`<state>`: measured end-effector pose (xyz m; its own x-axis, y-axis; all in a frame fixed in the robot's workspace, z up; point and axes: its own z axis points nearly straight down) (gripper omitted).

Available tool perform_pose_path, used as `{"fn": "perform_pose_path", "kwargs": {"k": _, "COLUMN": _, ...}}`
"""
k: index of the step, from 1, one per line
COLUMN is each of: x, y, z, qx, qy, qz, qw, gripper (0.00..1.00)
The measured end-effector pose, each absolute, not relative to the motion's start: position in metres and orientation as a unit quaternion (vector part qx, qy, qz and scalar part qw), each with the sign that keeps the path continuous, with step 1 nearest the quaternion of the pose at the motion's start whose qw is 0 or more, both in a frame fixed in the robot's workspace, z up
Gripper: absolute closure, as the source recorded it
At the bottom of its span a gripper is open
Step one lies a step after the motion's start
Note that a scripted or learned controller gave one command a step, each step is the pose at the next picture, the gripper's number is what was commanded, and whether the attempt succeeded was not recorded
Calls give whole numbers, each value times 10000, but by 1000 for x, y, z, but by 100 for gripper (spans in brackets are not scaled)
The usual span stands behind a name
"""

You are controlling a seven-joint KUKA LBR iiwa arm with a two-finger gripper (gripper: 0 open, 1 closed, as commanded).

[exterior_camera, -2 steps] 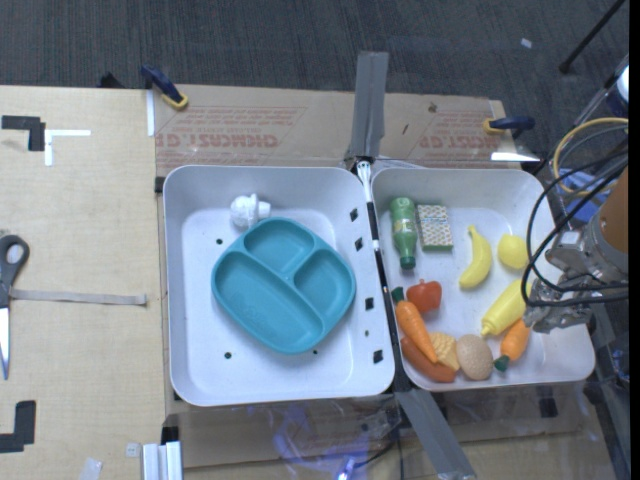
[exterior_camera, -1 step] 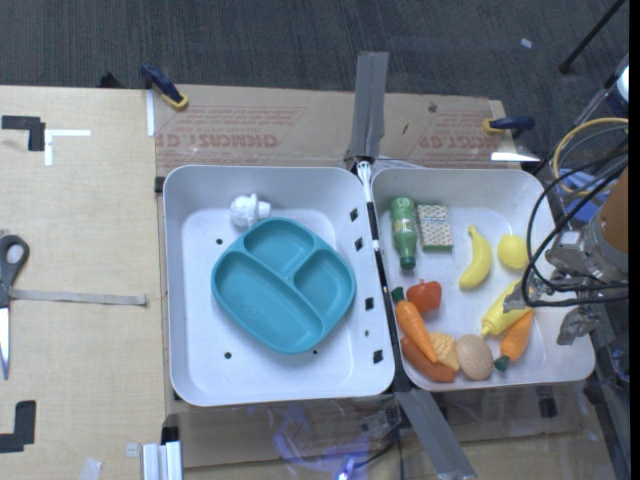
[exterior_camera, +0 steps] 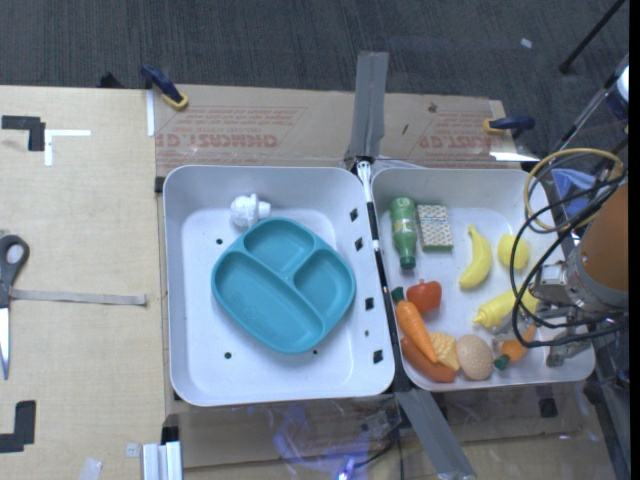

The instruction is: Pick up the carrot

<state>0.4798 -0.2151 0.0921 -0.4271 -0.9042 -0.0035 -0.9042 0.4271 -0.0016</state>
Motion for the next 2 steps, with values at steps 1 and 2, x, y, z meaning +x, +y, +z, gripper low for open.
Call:
{"fn": "perform_pose_path", "kwargs": {"k": 1, "x": 483, "y": -213, "z": 102, "qx": -5376, "qy": 8432, "qz": -9, "qw": 37, "gripper": 100}}
{"fn": "perform_pose_path", "kwargs": {"k": 2, "x": 494, "y": -155, "z": 200, "qx": -7063, "qy": 7079, "qz": -2, "qw": 28, "gripper": 100}}
